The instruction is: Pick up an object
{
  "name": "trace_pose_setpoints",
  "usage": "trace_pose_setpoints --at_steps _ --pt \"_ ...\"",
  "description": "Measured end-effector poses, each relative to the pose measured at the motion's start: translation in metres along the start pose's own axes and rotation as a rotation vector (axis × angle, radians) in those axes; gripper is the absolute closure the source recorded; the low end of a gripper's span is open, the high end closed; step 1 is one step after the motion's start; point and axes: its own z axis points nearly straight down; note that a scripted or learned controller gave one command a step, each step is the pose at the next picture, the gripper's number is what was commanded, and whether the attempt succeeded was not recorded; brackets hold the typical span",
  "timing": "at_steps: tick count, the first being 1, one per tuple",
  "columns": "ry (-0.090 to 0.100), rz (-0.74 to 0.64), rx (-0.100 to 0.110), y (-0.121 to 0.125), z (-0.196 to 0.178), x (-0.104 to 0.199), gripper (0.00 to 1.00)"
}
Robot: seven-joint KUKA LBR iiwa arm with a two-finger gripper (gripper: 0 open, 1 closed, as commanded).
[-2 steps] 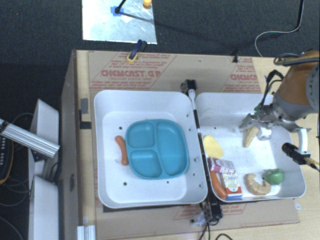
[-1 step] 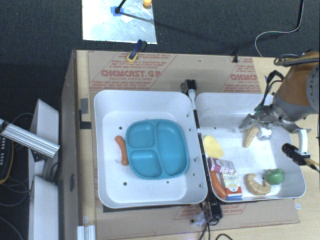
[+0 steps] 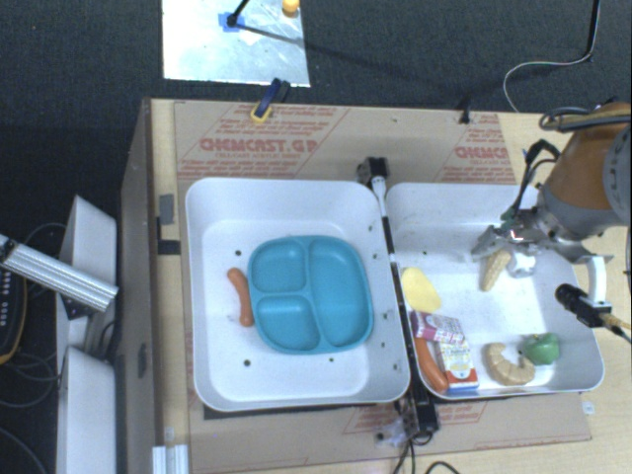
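The bench carries 2 shallow white plastic bins side by side, the left bin (image 3: 212, 265) and the right bin (image 3: 464, 210). In the left bin lies a blue 3-compartment plastic tray (image 3: 309, 292), and just beside its left edge rests a slim orange-red toy sausage (image 3: 240, 295). The grey arm with its orange band (image 3: 592, 171) reaches in from the right over the right bin, and its 2-finger gripper (image 3: 504, 248) hangs above the upper middle of that bin. Whether its claw is wide or narrow cannot be told from here. A pale tan elongated object (image 3: 491, 271) sits directly below the gripper tip, and contact between them cannot be judged. Farther left in the same bin lies a yellow rounded toy piece (image 3: 420, 289), near the divider. Below it sit a small printed carton with pink and white markings (image 3: 449, 349) and an orange carrot-like piece (image 3: 427, 361) touching its left side. Toward the lower right corner lie a beige curved pastry-like item (image 3: 509, 365) and a green rounded toy (image 3: 541, 347), just beside each other.
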Motion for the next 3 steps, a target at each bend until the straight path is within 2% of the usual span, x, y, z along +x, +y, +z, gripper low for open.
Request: trace_pose_setpoints --at_steps 1,2,3 --pt "-0.001 -0.001 -0.001 -0.004 0.0 0.01 0.0" --pt "-0.004 -0.002 -0.005 -0.003 -0.012 0.008 1.0" --pt "0.018 -0.002 0.03 0.048 0.01 0.004 1.0"
